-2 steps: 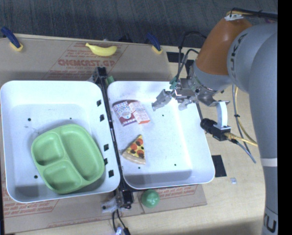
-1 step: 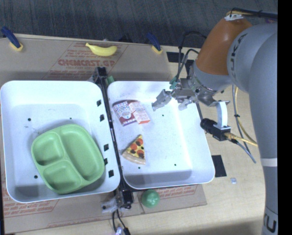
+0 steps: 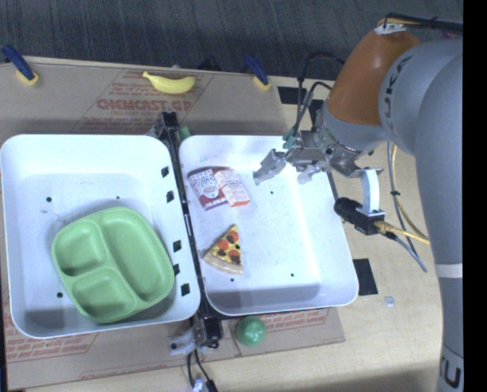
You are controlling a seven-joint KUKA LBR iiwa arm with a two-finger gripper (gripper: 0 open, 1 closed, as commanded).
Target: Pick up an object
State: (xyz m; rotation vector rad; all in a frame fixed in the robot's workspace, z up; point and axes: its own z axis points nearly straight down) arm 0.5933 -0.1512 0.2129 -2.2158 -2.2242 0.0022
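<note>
In the right bin (image 3: 325, 243), a red and white packet (image 3: 217, 188) lies near the left wall. A toy pizza slice (image 3: 226, 250) rests below it. My gripper (image 3: 284, 171) hovers over the bin's upper middle, just right of the packet and apart from it. Its fingers (image 3: 268, 167) are spread open and nothing sits between them. The grey arm with its orange band (image 3: 370, 76) reaches in from the upper right.
A green divided plate (image 3: 111, 264) lies in the left bin (image 3: 23, 178). A yellow banana (image 3: 169, 81) sits on the cardboard behind the bins. A green ball (image 3: 249, 330) rests outside the front edge. Blue clamps (image 3: 256, 69) hold the cardboard.
</note>
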